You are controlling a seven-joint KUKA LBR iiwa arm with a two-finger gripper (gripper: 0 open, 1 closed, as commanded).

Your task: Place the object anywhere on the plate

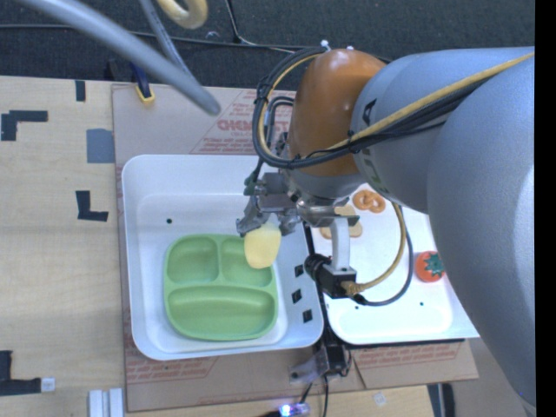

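The gripper (263, 221) hung over the far right compartment of the green plate (221, 287) in the left bin (143, 233), fingers closed on a pale yellow object (261, 248), so the placing step was underway, and letting go there looked sufficient.

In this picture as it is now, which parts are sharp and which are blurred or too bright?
In the camera view, the green plate and yellow object below the gripper look fairly sharp; the near grey arm is large and soft; the white bin is bright but keeps its edges.
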